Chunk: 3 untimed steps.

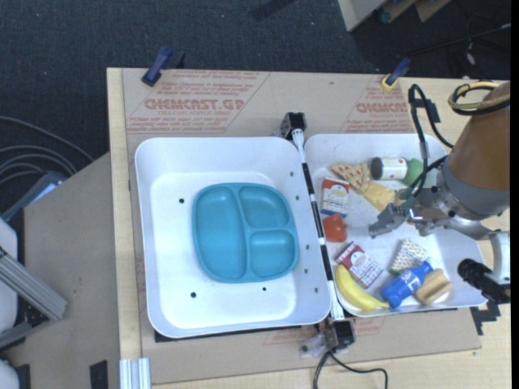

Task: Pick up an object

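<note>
Banana point(358, 292) lies apart from gripper point(388, 220) (above bin).

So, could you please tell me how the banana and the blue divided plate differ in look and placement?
The banana is yellow, slim and curved; the blue divided plate is teal, broad and split into three compartments. The banana lies crowded among other items in the right bin, at its near-left corner, while the plate lies alone in the left bin. Both lie flat, and the gripper touches neither.
</note>
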Tool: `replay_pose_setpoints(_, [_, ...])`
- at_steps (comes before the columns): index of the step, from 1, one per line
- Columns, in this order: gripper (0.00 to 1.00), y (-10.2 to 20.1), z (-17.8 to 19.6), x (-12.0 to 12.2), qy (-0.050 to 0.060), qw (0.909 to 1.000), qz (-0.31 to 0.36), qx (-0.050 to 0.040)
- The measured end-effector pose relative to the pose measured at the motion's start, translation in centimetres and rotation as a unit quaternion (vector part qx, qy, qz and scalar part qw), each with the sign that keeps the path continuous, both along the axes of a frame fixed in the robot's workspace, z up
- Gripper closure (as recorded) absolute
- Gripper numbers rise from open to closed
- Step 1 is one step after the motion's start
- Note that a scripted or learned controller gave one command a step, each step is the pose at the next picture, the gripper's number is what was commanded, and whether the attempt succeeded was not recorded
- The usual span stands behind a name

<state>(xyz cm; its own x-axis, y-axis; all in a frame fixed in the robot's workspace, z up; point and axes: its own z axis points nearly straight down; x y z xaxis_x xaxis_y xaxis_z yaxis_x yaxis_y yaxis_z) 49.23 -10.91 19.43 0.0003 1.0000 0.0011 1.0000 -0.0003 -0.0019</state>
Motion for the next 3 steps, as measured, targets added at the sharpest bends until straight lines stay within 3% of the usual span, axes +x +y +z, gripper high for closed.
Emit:
replay_pose_setpoints(1, [0.0, -5.2, -10.3, 10.2, -0.009, 0.9999, 0.001, -0.0035])
replay_pose_setpoints(2, [1.0, -5.4, -9.2, 10.2, -0.012, 0.9999, 0.0, -0.0059])
replay_pose_setpoints(3, [0.0, -5.4, -9.2, 10.2, -0.011, 0.9999, 0.0, -0.0056])
